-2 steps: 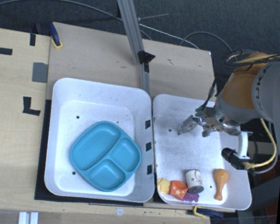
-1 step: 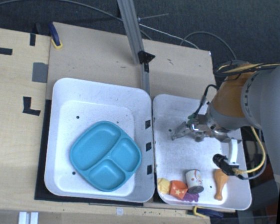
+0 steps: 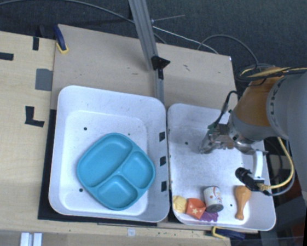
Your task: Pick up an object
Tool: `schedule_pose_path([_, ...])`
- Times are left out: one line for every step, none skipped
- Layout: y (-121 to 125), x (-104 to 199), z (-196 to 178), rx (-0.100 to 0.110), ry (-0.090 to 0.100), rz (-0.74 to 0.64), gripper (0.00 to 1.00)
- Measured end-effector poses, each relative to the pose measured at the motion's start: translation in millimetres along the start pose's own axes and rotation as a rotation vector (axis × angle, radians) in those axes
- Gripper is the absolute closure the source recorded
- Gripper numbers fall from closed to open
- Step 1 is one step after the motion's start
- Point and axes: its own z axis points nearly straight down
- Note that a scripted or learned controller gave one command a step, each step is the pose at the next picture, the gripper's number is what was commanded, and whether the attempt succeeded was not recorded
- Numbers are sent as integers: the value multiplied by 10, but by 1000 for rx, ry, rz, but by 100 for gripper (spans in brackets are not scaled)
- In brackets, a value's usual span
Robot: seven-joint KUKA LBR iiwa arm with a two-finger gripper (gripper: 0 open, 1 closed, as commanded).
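My gripper [image 3: 207, 147] hangs low over the bare middle of the right bin [image 3: 192, 173], with nothing visible between its fingers. Along that bin's front wall lie several small toys: a yellow piece [image 3: 179, 204], an orange-red block [image 3: 195, 208], a white can with a red mark [image 3: 213, 196] lying on its side, a purple scrap [image 3: 211, 215] and a tan drumstick [image 3: 241, 200]. All of them sit well in front of the gripper, apart from it. The left bin [image 3: 69, 137] holds a blue divided plate [image 3: 116, 170].
The arm's orange band [image 3: 256, 106] and grey body come in from the right over the right bin's far corner. A black cable [image 3: 249, 179] hangs by the right wall. A grey metal pole [image 3: 145, 28] slants down to the bins' back edge.
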Motion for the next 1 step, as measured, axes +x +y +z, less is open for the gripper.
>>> schedule_pose_path([87,76,-535,-5,0,1,100])
